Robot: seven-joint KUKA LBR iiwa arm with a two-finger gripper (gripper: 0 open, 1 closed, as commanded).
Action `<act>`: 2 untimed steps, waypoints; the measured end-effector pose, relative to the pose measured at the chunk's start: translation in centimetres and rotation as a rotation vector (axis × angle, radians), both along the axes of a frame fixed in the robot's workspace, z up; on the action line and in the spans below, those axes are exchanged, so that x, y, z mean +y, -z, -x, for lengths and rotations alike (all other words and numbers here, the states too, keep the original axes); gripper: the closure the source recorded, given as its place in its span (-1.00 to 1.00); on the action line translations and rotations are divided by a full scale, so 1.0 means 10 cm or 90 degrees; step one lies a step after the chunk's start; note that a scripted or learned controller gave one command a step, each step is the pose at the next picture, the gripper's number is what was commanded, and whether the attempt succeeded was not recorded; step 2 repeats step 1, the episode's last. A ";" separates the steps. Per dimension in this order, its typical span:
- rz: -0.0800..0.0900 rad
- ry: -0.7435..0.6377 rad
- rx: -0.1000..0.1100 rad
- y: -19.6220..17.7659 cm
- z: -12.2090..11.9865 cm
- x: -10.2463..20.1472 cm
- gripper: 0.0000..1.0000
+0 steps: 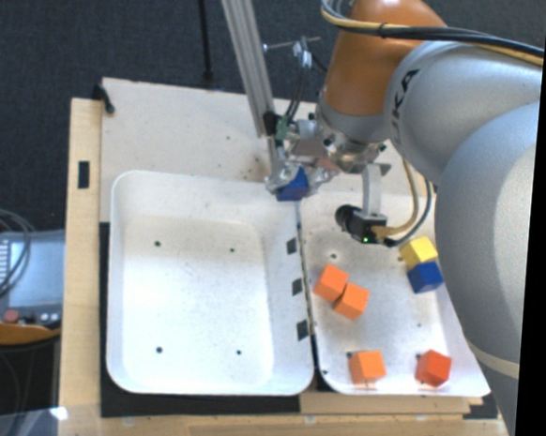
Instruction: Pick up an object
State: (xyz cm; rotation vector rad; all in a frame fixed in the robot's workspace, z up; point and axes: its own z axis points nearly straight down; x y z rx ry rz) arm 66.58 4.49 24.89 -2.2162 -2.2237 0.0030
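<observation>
Item — blue block (293,184): clamped in the gripper (292,180), raised over the far end of the divide between left bin (120,247) and right bin (452,339). Block sits directly beneath the wrist — any carry goes left or right from there.

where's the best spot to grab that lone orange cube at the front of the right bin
Take the orange cube from straight above, closing the jaws across two opposite flat side faces. It sits flat on the floor of the right bin, apart from the red-orange cube beside it, so both sides look reachable. The bin's front rim is close; avoid closing front to back.
</observation>
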 end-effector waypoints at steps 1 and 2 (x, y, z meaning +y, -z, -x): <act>0.000 -0.001 -0.001 0.04 -0.08 0.49 1.00; 0.000 -0.001 -0.001 0.04 -0.08 0.49 1.00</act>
